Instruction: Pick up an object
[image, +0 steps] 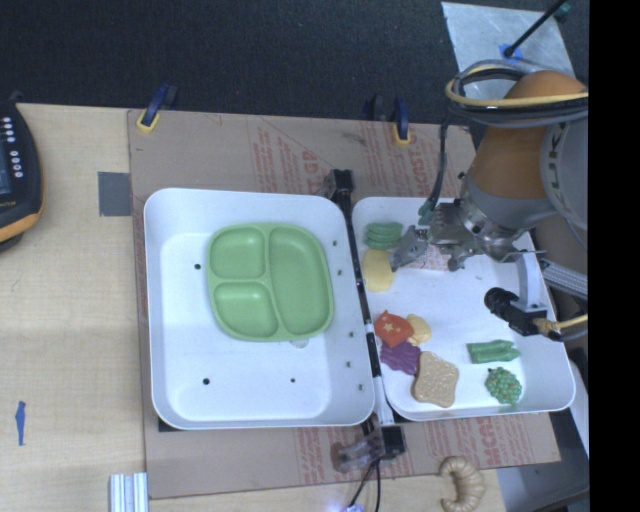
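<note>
My gripper (432, 248) hangs low over the back of the right bin (455, 300), above a pale pinkish item (437, 258) that it partly hides. Just left of the gripper lie a green ridged toy (383, 235) and a pale yellow piece (377, 270). Toward the bin's front sit a red piece (393, 327), a small yellow piece (419, 329), a purple piece (400, 357), a tan bread slice (436, 381), a green pod (492, 351) and a green bumpy cluster (504, 385).
The left bin (180, 380) holds a green divided plate (270, 281). A tan curled toy (463, 483) lies on the bench in front of the right bin. A control pendant (14, 170) rests at the far left. Clamps (401, 118) hold the cardboard's back edge.
</note>
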